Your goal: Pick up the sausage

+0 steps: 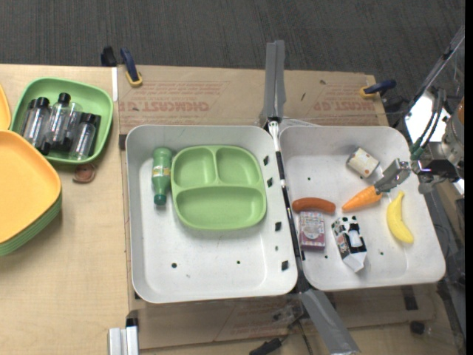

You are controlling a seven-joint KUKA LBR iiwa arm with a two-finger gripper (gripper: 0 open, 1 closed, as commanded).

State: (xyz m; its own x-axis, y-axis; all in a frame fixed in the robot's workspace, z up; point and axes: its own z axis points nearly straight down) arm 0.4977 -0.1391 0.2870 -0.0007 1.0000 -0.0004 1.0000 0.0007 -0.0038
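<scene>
Gripper (393, 174) hovers above the carrot (361, 197), right of the sausage (314, 205); whether it is open cannot be told. Sausage lies touching the pink card pack (312, 231) beside the bin divider (287, 198); a descent could snag either neighbour.

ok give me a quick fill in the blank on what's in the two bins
1. The sausage lies in the ____ bin.
2. The divided plate is coloured ____.
3. Just right of the carrot lies a yellow ____.
4. The green bottle lies ____ of the plate.

Missing words: right; green; banana; left
</scene>
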